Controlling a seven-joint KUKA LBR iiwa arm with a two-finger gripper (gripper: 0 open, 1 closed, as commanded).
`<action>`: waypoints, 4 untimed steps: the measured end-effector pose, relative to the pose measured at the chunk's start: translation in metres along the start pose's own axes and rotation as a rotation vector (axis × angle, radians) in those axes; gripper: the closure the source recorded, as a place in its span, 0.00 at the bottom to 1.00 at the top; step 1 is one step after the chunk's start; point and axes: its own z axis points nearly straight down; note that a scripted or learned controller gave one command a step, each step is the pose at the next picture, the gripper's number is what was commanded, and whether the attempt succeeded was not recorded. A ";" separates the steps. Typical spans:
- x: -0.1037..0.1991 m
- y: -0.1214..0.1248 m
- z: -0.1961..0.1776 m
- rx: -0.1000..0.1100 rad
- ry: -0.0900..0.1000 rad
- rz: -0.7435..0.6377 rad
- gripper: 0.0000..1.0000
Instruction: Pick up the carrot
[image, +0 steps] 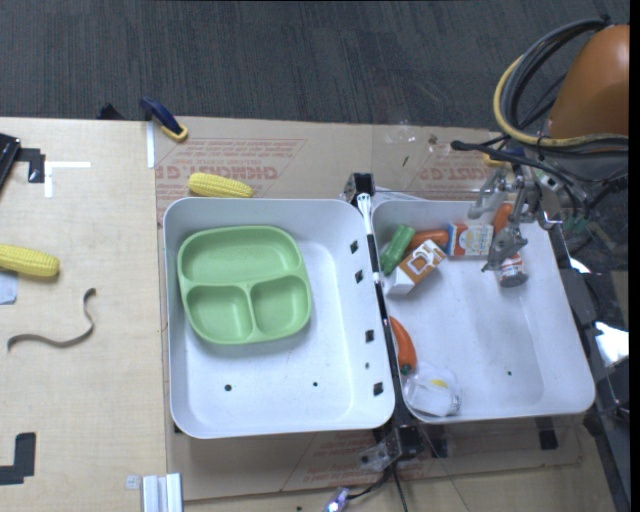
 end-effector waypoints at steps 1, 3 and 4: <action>0.018 0.034 0.081 0.004 -0.024 0.042 0.00; 0.080 0.049 0.090 0.009 -0.059 0.001 0.00; 0.021 0.058 0.111 0.000 -0.002 0.182 0.00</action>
